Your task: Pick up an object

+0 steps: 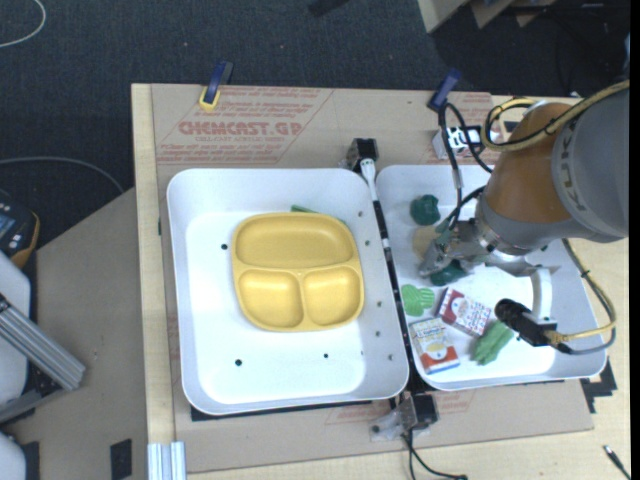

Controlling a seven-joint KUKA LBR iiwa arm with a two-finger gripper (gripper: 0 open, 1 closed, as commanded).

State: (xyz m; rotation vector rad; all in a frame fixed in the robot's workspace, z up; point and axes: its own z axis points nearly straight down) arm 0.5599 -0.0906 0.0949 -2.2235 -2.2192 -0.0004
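Nearest item: a small white and red printed card packet (434, 344), flat at the near edge of the right-hand shallow white bin (590, 368).
Beside it, right: a green plastic toy piece (491, 343); just beyond, a red and white printed packet (464, 313).
Left of those, against the bin wall: a light green lumpy toy (418, 298).
Far part of that bin: a dark green rounded toy (425, 208), lying apart and easiest to reach, I judge.
My gripper (447, 255) sits low in the bin's middle over a teal object (455, 264); whether my fingers are apart or closed I cannot tell.
Left bin (200, 368): one yellow three-compartment plastic tray (297, 270), a green sliver at its far edge.
Support: a brown cardboard-covered bench (250, 118), clamped at its far edge, on dark carpet (150, 28).
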